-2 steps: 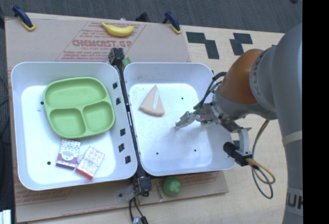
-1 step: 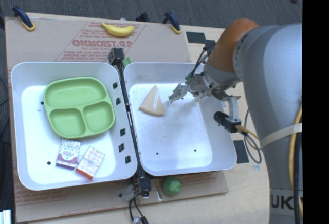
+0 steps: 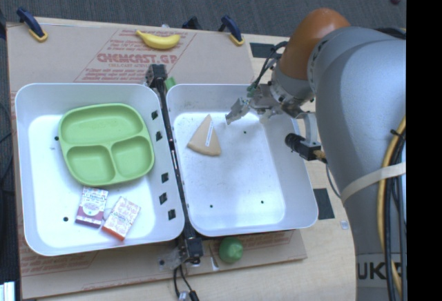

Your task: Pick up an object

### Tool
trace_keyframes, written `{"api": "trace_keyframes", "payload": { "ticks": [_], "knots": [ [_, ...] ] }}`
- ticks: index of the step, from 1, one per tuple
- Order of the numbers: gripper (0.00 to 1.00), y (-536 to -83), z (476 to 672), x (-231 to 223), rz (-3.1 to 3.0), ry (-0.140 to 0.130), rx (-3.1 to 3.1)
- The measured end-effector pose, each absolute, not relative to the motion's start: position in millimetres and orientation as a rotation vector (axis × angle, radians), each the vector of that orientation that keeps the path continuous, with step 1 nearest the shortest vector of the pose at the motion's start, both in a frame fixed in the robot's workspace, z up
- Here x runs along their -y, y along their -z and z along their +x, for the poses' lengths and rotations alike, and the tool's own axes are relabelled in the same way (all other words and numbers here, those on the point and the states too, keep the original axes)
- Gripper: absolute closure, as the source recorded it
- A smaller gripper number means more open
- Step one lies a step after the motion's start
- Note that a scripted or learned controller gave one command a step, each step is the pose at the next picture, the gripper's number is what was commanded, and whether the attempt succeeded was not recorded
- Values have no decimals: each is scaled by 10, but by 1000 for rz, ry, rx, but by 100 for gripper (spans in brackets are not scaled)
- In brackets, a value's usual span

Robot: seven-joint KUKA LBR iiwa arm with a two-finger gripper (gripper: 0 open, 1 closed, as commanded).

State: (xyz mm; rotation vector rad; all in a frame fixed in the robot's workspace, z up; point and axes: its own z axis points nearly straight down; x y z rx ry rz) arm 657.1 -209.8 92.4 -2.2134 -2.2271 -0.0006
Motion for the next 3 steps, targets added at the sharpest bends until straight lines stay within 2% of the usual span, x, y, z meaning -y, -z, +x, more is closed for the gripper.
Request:
{"api": "trace_keyframes", "payload": {
  "ticks": [1, 2, 3],
  "knots": [
    [100, -1030, 6577, 2089, -2206, 0, 2233],
    [0, -1028, 6577, 2086, -2204, -1, 2234],
    [100, -1135, 6584, 2078, -2198, -1, 2240]
  ]
}}
